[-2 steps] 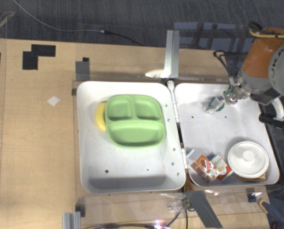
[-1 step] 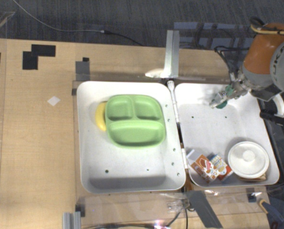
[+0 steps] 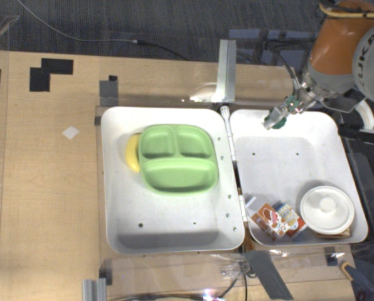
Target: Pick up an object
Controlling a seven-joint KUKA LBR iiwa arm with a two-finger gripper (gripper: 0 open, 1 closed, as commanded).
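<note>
The gripper (image 3: 276, 119) is hovering over the right white bin's (image 3: 287, 152) far edge; I cannot tell its jaws' state. A round white lidded bowl (image 3: 326, 209) is sitting in the near right corner beside a colourful snack packet (image 3: 276, 220).

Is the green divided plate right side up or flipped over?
Right side up: the green divided plate shows its three hollow compartments facing the camera, lying flat in the left bin.

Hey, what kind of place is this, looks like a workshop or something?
Probably a robotics lab bench: a robot arm reaches over two white bins, which hold test items like a green divided plate and a snack packet.
</note>
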